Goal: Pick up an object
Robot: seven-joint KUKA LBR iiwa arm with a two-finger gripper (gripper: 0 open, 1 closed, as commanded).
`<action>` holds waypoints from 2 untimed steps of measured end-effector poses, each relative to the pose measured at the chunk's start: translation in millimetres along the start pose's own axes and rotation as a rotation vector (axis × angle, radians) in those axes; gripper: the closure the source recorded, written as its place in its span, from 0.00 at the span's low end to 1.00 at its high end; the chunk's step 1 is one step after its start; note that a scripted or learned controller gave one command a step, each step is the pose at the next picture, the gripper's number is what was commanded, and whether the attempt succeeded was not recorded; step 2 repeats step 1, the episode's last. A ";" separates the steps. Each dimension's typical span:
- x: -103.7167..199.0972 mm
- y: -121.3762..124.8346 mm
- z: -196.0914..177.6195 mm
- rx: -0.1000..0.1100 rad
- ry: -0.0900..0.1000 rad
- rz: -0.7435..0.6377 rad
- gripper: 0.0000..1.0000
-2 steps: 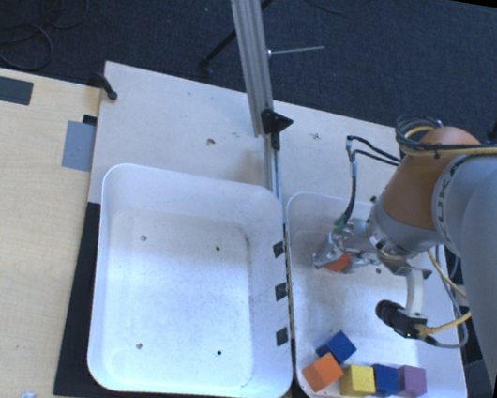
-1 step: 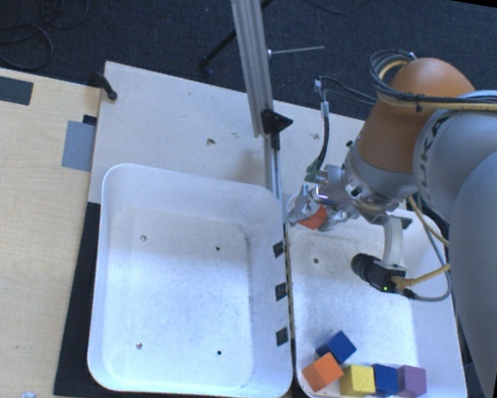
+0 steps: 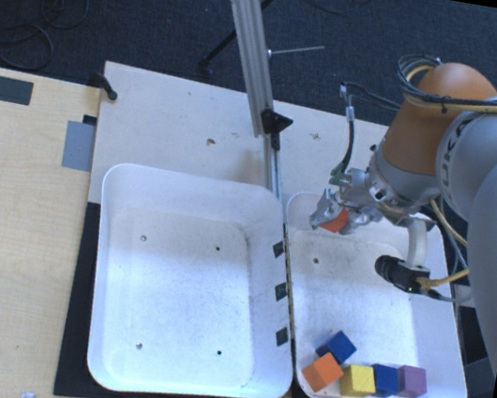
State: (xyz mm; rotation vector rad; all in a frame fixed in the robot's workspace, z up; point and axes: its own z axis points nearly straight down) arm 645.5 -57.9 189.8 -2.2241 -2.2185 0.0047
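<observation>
Right bin point(image 3: 447, 371), far corner: claw point(image 3: 331, 219) clamped on red block point(image 3: 335, 221), raised above bin floor

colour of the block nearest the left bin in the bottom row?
Orange block, at the near end of the right bin, clearest in the camera view.

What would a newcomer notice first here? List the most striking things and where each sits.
The big grey arm with its orange band reaches in from the right, its pincer at the far end of the right shallow white bin with something red-orange between its fingers. At that bin's near edge sit small coloured cubes: blue, orange, yellow, another blue, purple.
</observation>
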 end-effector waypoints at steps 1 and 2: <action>86.1 -30.0 0.4 0.005 0.006 -0.009 1.00; 86.1 -30.0 0.4 0.005 0.006 -0.009 1.00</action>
